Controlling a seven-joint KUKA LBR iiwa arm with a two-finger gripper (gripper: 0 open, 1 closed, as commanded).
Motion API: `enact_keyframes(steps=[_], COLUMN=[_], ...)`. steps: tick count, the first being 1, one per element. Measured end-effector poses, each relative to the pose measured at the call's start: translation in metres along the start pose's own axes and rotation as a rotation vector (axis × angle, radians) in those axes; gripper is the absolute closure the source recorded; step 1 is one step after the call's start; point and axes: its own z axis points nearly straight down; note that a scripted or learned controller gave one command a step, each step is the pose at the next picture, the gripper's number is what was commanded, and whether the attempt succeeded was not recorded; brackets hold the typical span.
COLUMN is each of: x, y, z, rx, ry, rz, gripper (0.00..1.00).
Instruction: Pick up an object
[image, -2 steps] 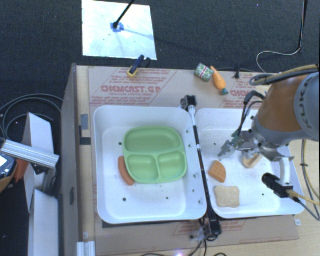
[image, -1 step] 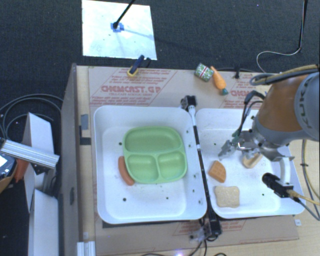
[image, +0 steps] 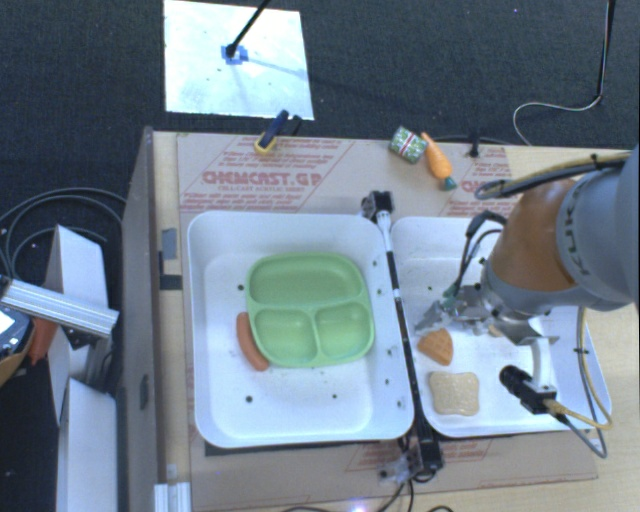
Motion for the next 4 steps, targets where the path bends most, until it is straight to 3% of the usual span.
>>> enact_keyframes(steps=[1, 3, 4], x=[-0.001, -0.001, -0.032], y=[-0.015, -0.002, 0.075], z=[-0.002, 0.004, -0.120], rx=[-0.013, 0.005, 0.000], ry=[-0.005, -0.003, -0.006], rz=[0.003, 0.000, -0.001], gripper=[0.00, 0.00, 0.00])
